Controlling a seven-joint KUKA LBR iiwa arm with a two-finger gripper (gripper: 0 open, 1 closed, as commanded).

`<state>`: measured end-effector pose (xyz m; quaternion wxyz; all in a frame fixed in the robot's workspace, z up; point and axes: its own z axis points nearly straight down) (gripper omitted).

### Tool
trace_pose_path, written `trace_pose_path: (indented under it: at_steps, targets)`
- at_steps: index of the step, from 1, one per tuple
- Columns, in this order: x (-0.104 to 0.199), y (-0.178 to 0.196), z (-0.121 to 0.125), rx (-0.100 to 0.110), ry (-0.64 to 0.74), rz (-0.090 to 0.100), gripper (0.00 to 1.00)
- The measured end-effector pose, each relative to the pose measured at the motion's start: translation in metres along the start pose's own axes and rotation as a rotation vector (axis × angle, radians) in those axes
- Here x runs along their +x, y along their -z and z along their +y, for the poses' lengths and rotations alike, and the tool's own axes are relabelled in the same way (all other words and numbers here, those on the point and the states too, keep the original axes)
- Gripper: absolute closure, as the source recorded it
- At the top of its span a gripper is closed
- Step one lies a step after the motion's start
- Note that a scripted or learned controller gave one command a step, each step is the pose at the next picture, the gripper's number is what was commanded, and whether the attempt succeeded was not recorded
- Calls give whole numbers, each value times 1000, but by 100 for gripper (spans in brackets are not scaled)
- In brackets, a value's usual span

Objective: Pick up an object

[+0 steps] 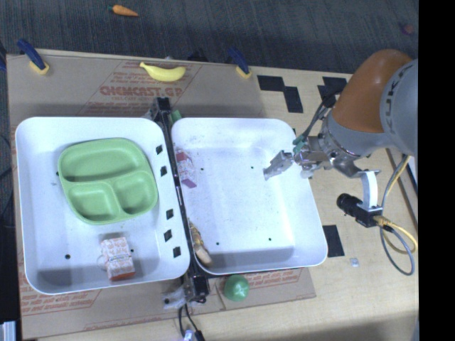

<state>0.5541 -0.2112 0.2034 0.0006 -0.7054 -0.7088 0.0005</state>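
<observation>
Dark grey carpet floor (213,13) beyond bench; cardboard sheet (106,87) covers wooden benchtop (370,290).

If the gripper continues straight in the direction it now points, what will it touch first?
The gripper points left and downward into the right bin. It would probably meet the bin's bare floor first, well short of the small packet at the divider; its height is unclear.

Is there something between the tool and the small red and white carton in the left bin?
Yes. The tool hangs over the right bin, and the carton lies near the front of the left bin. The two bins' adjoining walls run between them, and the green tray lies just beside the straight path.
</observation>
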Motion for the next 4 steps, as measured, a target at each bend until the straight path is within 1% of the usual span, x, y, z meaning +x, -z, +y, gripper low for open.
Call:
trace_pose_path:
  at_steps: [4]
  targets:
    - [0, 0, 0, 0, 0, 0, 0]
